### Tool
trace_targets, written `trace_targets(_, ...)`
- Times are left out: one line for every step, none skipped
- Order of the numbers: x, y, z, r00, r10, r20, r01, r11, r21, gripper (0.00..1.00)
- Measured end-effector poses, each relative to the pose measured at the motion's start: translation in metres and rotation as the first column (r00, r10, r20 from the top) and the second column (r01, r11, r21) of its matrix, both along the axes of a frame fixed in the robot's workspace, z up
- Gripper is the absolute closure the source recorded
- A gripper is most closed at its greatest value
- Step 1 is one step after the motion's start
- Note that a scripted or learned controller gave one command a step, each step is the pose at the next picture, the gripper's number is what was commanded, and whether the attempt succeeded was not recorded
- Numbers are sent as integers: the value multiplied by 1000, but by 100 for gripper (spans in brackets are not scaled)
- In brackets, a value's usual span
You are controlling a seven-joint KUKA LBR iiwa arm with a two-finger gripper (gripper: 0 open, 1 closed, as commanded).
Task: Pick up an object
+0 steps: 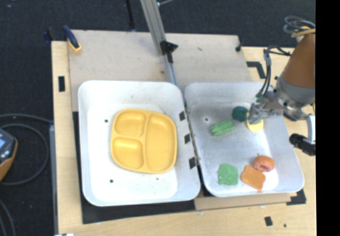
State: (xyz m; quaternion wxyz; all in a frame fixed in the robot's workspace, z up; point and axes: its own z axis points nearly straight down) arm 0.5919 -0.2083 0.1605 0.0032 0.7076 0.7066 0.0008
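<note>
The right bin (pixel 212 99) holds several small objects. A long green piece (pixel 221 127) lies near its middle, with a dark teal round thing (pixel 240 114) just to its right. My gripper (pixel 256 115) hangs over the bin's right part, right beside the teal thing and directly above a small yellow object (pixel 256 126) that peeks out below it. Near the front edge lie a flat green piece (pixel 228 174), an orange block (pixel 253 177) and a reddish-orange round object (pixel 263 163).
The left bin (pixel 95 102) carries a yellow divided plate (pixel 144 140). A metal pole (pixel 151 11) slants up from between the bins at the back. The arm's orange band (pixel 301 65) stands at the right edge.
</note>
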Motion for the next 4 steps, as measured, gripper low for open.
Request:
trace_targets(8,0,46,1000,4,1,-4,1000,1,100)
trace_targets(9,-1,100,1000,5,2,-5,1000,0,100)
trace_targets(-1,44,89,1000,7,-5,-7,1000,3,100)
trace_targets(-5,88,93,1000,8,-4,-8,1000,4,100)
